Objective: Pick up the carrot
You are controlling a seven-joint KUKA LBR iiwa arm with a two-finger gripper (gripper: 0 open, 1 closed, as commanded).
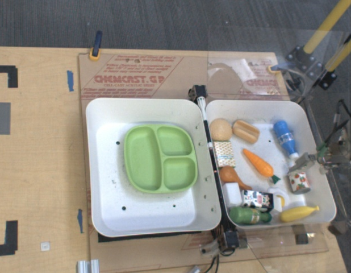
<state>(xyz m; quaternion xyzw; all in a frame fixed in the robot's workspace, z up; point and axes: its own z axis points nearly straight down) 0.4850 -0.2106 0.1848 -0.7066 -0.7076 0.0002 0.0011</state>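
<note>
The carrot is orange with a small green stub at its lower right end. It lies slantwise on the floor of the right bin, about in the middle, with a little bare floor on all sides. Nothing covers it.
Near the carrot lie a blue bottle, a bun, a round roll, a cracker pack, a strawberry-print cube, a small grey piece, a banana and a green bottle. The left bin holds a green divided plate.
</note>
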